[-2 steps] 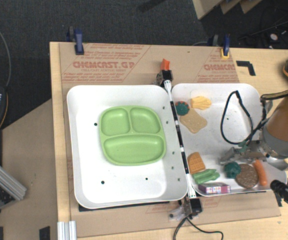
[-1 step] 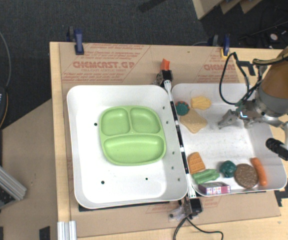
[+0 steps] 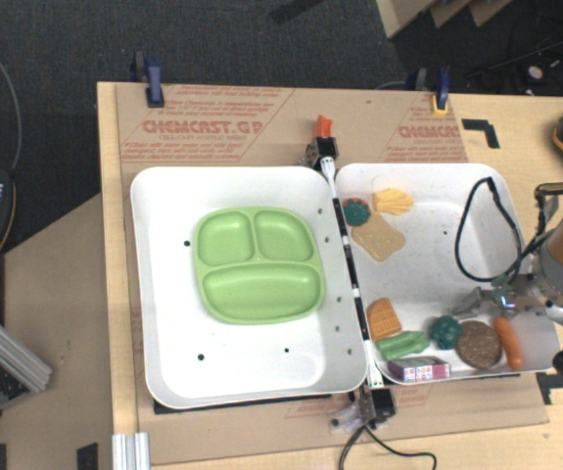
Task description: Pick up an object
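The tabletop (image 3: 261,125) is pale board with red lettering, clamped at the back, over dark carpet; two white bins sit side by side; the left bin (image 3: 164,292) holds a green divided plate (image 3: 258,264); the right bin (image 3: 428,262) holds toy food, carrot (image 3: 508,343) and brown patty (image 3: 478,345) together by the claw (image 3: 496,300) at its right edge; I cannot tell how the claw is set.

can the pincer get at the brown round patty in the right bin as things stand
Probably yes. The pincer hangs low just above the brown patty, whose top lies uncovered. The orange carrot and teal piece crowd its sides, so a clean grip may be hard.
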Robot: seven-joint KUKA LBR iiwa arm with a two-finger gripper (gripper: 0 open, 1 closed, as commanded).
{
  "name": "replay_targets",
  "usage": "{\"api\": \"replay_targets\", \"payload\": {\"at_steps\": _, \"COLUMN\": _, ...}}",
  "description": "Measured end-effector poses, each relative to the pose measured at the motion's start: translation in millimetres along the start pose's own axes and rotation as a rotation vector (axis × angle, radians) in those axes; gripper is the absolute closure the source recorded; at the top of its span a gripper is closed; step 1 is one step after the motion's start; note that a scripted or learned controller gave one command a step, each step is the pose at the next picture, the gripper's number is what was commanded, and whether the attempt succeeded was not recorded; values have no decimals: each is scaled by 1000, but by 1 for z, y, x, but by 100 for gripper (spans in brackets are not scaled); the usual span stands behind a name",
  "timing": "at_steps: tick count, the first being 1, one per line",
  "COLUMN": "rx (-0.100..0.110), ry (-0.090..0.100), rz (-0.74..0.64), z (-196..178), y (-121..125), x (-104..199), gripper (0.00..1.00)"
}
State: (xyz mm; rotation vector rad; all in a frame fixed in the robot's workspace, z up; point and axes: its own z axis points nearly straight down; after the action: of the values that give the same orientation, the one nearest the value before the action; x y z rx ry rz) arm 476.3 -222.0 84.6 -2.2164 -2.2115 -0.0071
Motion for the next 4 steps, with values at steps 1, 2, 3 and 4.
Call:
{"api": "replay_targets", "payload": {"at_steps": 1, "rx": -13, "ry": -13, "rz": -10, "z": -1, "y": 101, "x": 16, "gripper": 0}}
{"api": "replay_targets", "payload": {"at_steps": 2, "rx": 7, "ry": 7, "rz": -8, "z": -1, "y": 188, "x": 6, "gripper": 0}}
{"api": "replay_targets", "payload": {"at_steps": 3, "rx": 4, "ry": 0, "rz": 0, "z": 0, "y": 46, "x": 2, "gripper": 0}}
{"api": "replay_targets", "payload": {"at_steps": 4, "rx": -10, "ry": -9, "rz": -9, "z": -1, "y": 141, "x": 9, "gripper": 0}}
